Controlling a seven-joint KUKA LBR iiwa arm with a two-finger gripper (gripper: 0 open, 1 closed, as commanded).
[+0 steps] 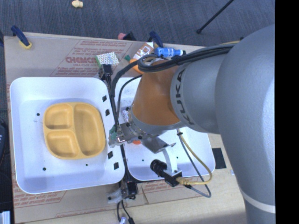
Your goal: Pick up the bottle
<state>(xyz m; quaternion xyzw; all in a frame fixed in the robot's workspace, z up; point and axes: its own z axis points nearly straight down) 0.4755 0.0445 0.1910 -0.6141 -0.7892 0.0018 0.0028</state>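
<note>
Wrist bulk is covering the right bin (205,158); my gripper (122,135) is hanging low by the divider — grip state I cannot tell; bottle unseen beneath me; yellow divided plate (74,129) is sitting in the left bin (23,125).

A dark grey ribbed carpet (93,8) covers the floor beyond the bench (70,50), whose top is lined with brown printed cardboard. On the carpet, off the bench's far left corner, lies a small yellow object (77,3). A thin black rod (224,8) slants across the carpet past the bench's far right side.
</note>
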